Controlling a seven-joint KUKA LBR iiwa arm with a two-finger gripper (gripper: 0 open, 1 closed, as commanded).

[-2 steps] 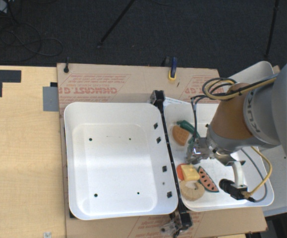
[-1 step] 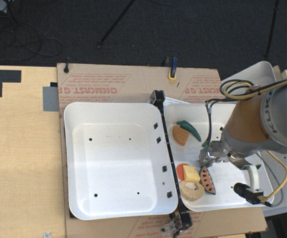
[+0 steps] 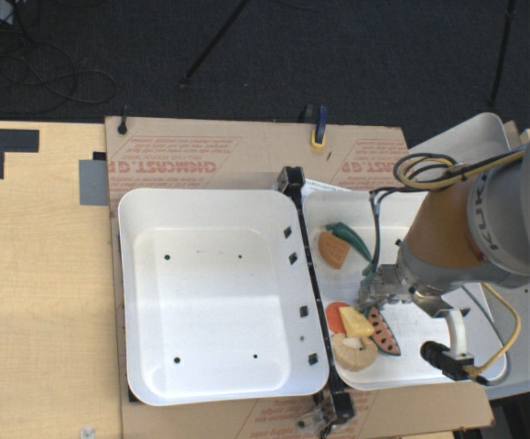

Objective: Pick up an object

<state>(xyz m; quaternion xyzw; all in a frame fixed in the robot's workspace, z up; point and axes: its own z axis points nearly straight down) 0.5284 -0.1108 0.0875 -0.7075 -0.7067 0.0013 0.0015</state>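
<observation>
- The gripper (image 3: 381, 293) hangs low in the right bin (image 3: 411, 373), under the arm's (image 3: 457, 227) orange band; the wrist and cables cover it, so I cannot tell how it is set or whether it has anything.
- Things to pick lie close by. Just below the gripper sit a yellow block (image 3: 356, 322), a red piece (image 3: 336, 315) and a dark slice with red spots (image 3: 385, 334), all touching or overlapping. Below those rests a pale round lump (image 3: 352, 353).
- Up and to the left of the gripper, a brown wedge (image 3: 334, 250) lies beside a green curved piece (image 3: 349, 236).
- Risk: the pile below the gripper is crowded, so a descent there could nudge pieces aside, or catch two at once, or close on an edge and slip off.
- Risk: the pile sits near the bin's left wall, by the black clips (image 3: 303, 311); a grasp there might strike the wall.
- Risk: the loose cables around the wrist could snag, perhaps, though the view is poor there.
- Count: two white bins, the left bin (image 3: 155, 373) being well off to the gripper's left; six small objects in the right bin, as far as I can make out; one arm.
</observation>
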